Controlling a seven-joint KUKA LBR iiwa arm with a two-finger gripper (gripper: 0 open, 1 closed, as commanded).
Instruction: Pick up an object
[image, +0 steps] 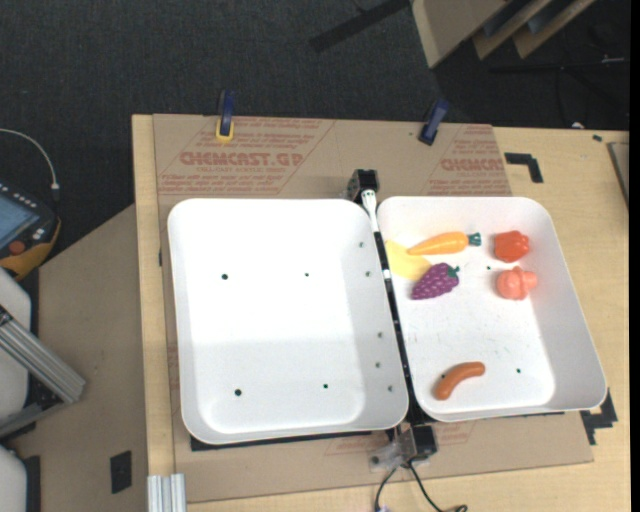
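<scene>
The picking is not yet begun; the claw's state I cannot tell. Next, choose an isolated target, perhaps the orange plastic sausage (459, 380) in the right white bin (575, 340).

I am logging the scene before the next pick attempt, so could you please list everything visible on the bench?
left bin: one, white, left half of the bench
right bin: one, white, beside the left bin
carrot: one, orange, far part of the right bin
yellow piece: one, yellow, partly under the carrot, near the right bin's left wall
grapes: one bunch, purple, just nearer than the carrot
red piece: one, red, right of the carrot
peach piece: one, pinkish orange, just nearer than the red piece
sausage: one, orange-brown, near part of the right bin
clamps: two, blue, far edge of the board
</scene>
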